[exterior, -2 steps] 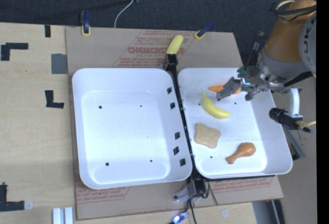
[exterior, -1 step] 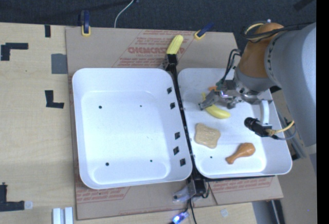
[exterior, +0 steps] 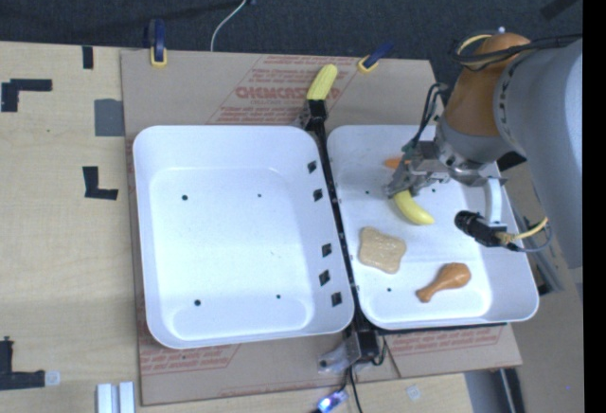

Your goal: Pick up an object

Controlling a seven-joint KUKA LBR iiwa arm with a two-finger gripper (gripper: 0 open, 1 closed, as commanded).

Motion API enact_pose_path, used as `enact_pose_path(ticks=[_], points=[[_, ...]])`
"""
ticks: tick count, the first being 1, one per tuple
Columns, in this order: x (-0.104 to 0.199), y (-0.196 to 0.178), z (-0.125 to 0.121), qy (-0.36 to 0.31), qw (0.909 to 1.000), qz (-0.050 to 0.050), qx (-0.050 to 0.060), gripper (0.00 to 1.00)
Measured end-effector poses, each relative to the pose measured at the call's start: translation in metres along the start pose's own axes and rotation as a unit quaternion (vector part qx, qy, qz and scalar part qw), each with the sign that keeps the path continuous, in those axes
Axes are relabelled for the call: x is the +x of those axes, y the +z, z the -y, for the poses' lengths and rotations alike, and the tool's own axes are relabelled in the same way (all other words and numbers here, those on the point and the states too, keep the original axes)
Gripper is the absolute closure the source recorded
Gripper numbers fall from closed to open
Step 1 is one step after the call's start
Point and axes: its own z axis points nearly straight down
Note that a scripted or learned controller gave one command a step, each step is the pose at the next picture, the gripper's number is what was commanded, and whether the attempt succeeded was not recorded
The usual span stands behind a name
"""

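Camera view: two shallow white bins are seen side by side on a cardboard sheet [exterior: 275,89] laid over the bench [exterior: 57,212]. The left bin [exterior: 156,155] is separated from the right bin [exterior: 365,141] by a dark divider fitted with clips. In the right bin, a toy banana [exterior: 414,208] is found near the middle, a piece of toy bread [exterior: 382,250] below and to its left, and a toy chicken drumstick [exterior: 443,281] toward the lower right corner; the three are set apart from one another. A small orange item [exterior: 392,163] is partly hidden behind the end effector and cannot be identified. The end effector [exterior: 407,186] is lowered over the banana's upper end, touching or just above it. How far the end effector is parted cannot be told, and no object is seen gripped. A yellow-handled clamp [exterior: 320,87] is fixed at the top of the divider.
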Motion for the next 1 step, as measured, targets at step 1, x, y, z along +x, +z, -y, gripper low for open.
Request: enact_pose_path(ticks=[1], points=[[0.0696, -0.0924, 0.0621, -0.001, 1.0, -0.003, 0.002, 1.0]])
